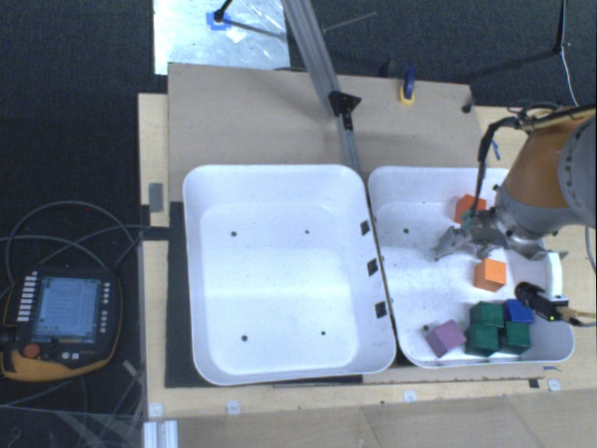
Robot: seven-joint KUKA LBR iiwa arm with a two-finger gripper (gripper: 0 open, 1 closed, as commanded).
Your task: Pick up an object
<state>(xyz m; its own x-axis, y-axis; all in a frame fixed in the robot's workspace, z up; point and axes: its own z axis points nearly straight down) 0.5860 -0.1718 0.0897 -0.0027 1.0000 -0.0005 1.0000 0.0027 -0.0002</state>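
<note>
White bins (280, 250), orange (490, 273), green (484, 327), blue (519, 311), purple (446, 337) blks.

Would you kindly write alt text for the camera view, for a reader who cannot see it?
A grey arm reaches from the right, its gripper low in the right bin between two orange blocks. Green blocks, a blue block and a purple block cluster near that bin's front edge.

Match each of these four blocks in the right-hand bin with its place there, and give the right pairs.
Blocks:
1. purple block
2. blue block
3. upper orange block
4. lower orange block

Places:
A. just behind the gripper, at the far end
B. on the green blocks
C. near the bin's front left corner
D. between the gripper and the green blocks

Pairs: 1-C, 2-B, 3-A, 4-D
</note>
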